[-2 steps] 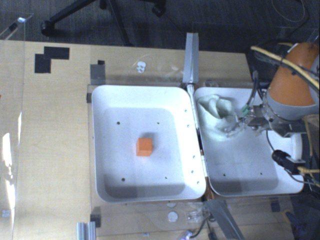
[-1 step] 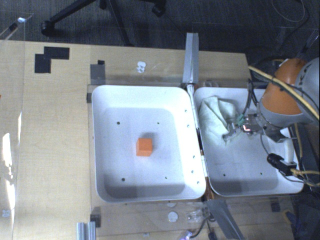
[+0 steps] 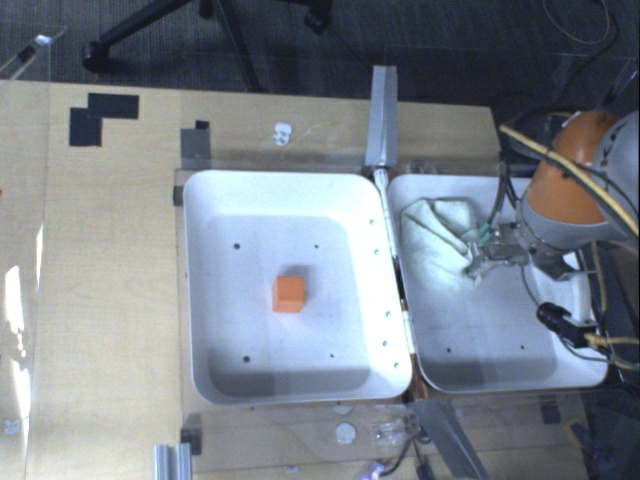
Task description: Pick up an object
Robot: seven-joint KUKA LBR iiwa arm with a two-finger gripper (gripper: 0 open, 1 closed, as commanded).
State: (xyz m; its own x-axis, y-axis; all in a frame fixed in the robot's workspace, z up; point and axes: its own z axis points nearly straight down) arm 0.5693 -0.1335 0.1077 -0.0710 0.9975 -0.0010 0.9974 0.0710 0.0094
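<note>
Hovered low in the right bin (image 3: 500,358), pincer (image 3: 482,258) at the white cloth's (image 3: 435,233) three o'clock edge, likely for a grasp; spread impossible to tell. Left orange cube (image 3: 289,294) mid left bin (image 3: 200,298), well off at nine o'clock.
</note>
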